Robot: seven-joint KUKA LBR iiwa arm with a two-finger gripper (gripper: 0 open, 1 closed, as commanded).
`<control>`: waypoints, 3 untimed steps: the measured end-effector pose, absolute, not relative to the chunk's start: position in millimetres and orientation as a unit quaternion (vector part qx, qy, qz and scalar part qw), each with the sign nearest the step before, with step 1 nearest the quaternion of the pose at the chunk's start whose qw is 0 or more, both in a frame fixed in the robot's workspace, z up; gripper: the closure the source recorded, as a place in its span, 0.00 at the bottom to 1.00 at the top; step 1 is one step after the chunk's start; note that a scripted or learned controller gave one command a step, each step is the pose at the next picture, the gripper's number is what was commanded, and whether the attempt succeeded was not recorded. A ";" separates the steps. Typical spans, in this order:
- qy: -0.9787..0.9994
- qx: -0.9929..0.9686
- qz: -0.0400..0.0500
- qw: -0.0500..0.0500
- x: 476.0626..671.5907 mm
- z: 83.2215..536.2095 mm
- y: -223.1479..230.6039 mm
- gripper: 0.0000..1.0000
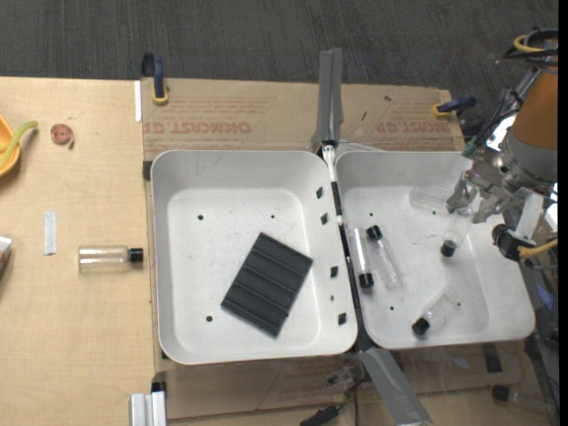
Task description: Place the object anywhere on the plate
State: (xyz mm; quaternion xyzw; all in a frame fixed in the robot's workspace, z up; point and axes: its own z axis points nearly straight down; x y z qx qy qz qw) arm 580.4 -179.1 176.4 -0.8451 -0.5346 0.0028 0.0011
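Note:
The plate [266, 284] is a black ridged rectangle lying tilted on the floor of the left bin [177, 193]. Several clear vials with black caps lie in the right bin [497, 327]: two side by side near its left wall [382, 254], one by the front wall [432, 314], and one [451, 240] standing just below my gripper. My gripper [472, 201] hangs over the right bin's far right part, close above that vial. Whether it touches the vial is unclear. A faint clear vial [428, 199] lies to its left.
A grey divider bar [330, 105] runs between the bins at the back. On the wooden bench to the left lie another capped vial [108, 256], a small white strip [50, 232], a red disc [60, 134] and an orange bowl [7, 149]. Clamps hold the cardboard [156, 82].

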 end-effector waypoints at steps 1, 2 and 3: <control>-0.641 -0.768 0.001 0.000 649.9 326.8 -186.6 1.00; -0.634 -0.773 0.002 0.001 580.4 175.6 -125.4 1.00; -0.706 -0.709 0.001 -0.001 637.3 210.2 -214.0 1.00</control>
